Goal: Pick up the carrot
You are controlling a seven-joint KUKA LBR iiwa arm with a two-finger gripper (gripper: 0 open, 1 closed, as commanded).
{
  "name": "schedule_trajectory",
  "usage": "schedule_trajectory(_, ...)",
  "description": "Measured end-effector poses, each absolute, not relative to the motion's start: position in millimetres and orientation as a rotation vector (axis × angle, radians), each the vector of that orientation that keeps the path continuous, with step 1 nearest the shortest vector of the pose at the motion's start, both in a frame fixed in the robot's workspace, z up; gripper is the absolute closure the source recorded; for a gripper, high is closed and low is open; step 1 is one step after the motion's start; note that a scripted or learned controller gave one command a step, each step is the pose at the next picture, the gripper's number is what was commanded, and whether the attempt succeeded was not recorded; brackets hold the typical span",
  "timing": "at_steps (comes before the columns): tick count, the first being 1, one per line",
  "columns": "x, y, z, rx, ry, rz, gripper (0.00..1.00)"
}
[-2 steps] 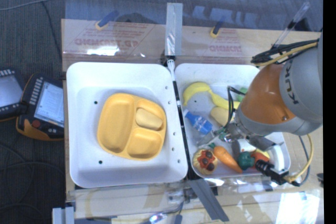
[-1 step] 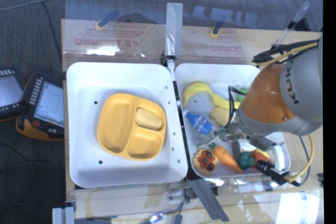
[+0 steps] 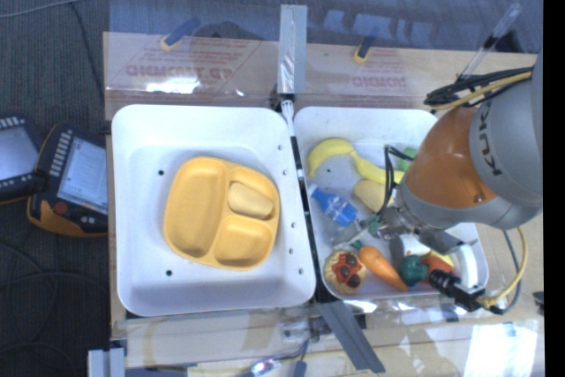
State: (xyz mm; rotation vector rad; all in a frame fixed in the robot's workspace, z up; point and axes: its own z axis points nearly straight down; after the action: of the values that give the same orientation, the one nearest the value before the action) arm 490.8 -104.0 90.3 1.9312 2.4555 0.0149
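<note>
pincer (image 3: 408, 250) sits low in the right bin (image 3: 305, 124), under the grey wrist & orange band of the arm (image 3: 455, 168), which comes in from the right and covers much of the bin's right half. can't tell pincer state, it's dark & mostly hidden by the wrist.

carrot (image 3: 381, 267) lies just left of and below the pincer, near the front of the right bin, orange, slanting from upper left to lower right w/ its narrow end toward the front. can't tell if pincer touches it; it's not seen between any jaws. just left of the carrot, touching or nearly so, is a round pizza-like toy (image 3: 345, 270) w/ dark & red spots. a small green piece (image 3: 412, 268) and a red-orange bit (image 3: 439, 261) sit right beside the carrot on its right, partly under the pincer.

further back in that bin: a blue packet (image 3: 335, 207) near the left wall, a yellow banana-shaped toy (image 3: 328, 156) at the back, a pale yellow lump (image 3: 369, 191) beside it.

left bin (image 3: 141, 278) holds a yellow divided tray (image 3: 221, 212), three compartments, tilted a bit in plan. both bins rest on the table (image 3: 221, 62). on the floor far left, a pendant w/ screen (image 3: 75, 181).
</note>
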Motion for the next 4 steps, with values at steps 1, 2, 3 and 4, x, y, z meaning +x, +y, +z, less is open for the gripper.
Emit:
schedule_trajectory(1, 490.6, -102.4, 90.3, 1.945, 2.443, 0.013, 0.0)
schedule_trajectory(2, 490.6, -103.0, 90.2, 1.951, 2.441, 0.015, 0.0)
schedule_trajectory(3, 490.9, -155.7, 89.6, 2.092, 2.333, 0.02, 0.0)
schedule_trajectory(4, 494.0, -154.6, 98.2, 2.086, 2.332, 0.024, 1.0)
